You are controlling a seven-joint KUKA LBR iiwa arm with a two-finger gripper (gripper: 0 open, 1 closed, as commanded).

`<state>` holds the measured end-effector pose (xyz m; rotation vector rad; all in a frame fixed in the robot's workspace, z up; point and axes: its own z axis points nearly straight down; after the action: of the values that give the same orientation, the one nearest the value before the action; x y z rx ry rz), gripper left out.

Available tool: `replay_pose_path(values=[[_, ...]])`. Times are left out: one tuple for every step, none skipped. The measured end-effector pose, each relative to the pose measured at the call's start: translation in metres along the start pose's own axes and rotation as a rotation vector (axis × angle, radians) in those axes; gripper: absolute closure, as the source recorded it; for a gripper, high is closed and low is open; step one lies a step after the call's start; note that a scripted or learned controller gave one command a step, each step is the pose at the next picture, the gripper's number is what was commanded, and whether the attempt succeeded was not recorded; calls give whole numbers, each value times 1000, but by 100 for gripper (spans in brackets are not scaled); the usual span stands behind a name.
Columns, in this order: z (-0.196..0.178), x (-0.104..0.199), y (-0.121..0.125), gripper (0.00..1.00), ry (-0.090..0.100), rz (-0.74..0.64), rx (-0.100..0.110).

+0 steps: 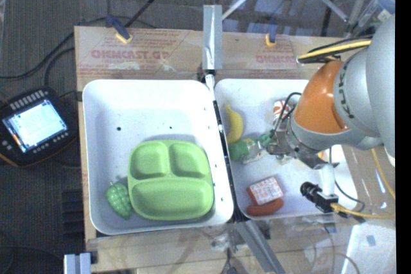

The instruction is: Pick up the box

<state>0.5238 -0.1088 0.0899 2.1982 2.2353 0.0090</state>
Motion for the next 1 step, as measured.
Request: replay_pose_path(values=[[1, 4, 96, 0, -4, -128, -3]])
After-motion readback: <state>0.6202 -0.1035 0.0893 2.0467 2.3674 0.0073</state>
